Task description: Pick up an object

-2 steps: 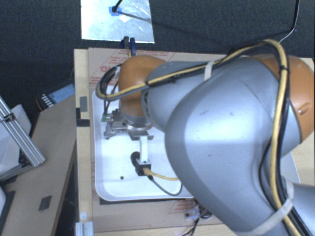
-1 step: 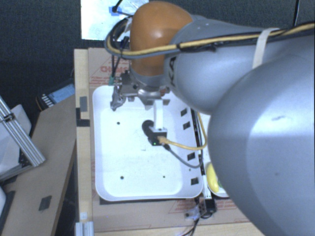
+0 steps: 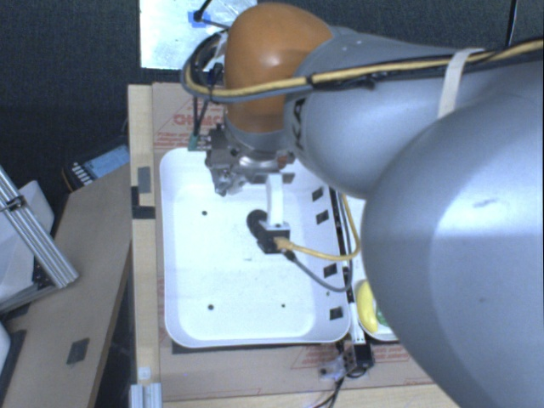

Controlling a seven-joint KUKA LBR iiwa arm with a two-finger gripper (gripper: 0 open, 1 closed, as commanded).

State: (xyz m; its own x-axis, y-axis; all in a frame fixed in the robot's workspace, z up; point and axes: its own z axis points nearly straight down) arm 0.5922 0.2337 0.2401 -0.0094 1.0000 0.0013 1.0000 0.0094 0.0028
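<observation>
1. The grey arm (image 3: 408, 143) reaches in from the right and covers most of the right side of the view, its orange band (image 3: 268, 58) sitting above the wrist.
2. The gripper (image 3: 228, 181) hangs over the far part of the left white bin (image 3: 183, 313), close to the bin's back wall.
3. Whether the gripper is spread or pressed together cannot be told; the wrist body hides its tip from above.
4. Nothing can be seen pinched by it.
5. A white bracket drops from the wrist and ends in a small black fitting (image 3: 268, 232) above the bin floor, with a yellow cable (image 3: 319, 253) running from it toward the right.
6. The floor of the left bin shows a few small dark specks.
7. A yellow object (image 3: 367, 306), with a bit of green beside it, peeks out at the edge of the arm in the right bin; most of it is hidden by the arm.
8. That object lies well apart from the gripper, in the other bin.
9. The bins rest on a cardboard sheet (image 3: 170, 117) with red print.
</observation>
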